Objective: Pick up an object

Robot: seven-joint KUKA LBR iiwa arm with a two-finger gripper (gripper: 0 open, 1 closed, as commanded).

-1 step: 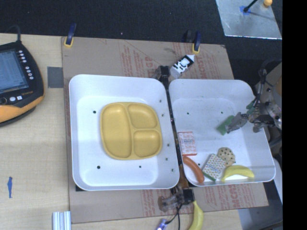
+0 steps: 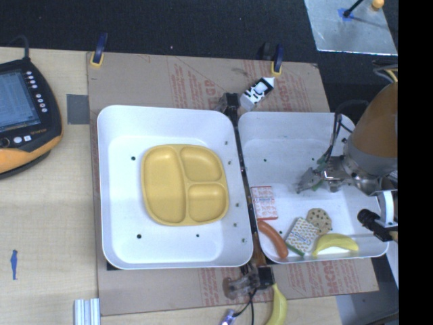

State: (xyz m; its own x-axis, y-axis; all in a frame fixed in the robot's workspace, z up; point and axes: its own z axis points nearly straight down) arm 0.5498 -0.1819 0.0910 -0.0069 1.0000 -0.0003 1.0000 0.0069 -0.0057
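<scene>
Over right bin (image 2: 270, 131), arm reaches in from right, gripper (image 2: 306, 183) low w/ fingers apart, holding nothing.

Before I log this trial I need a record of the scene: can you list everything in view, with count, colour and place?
Bins: 2, white, side by side on the bench.
Divided plate: 1, yellow, middle of left bin.
Card: 1, white with red print, right bin's left edge.
Hot dog: 1, orange-red, right bin, front left.
Sandwich piece: 1, pale green-white, right bin front.
Cookie: 1, brown, right bin front.
Banana: 1, yellow, right bin front edge.
Second banana: 1, yellow, in front of the bins.
Pendant: 1, black and orange, left of the bins.
Clamps: 2, blue and yellow, back edge.
Gripper: 1, grey, over right bin.
</scene>
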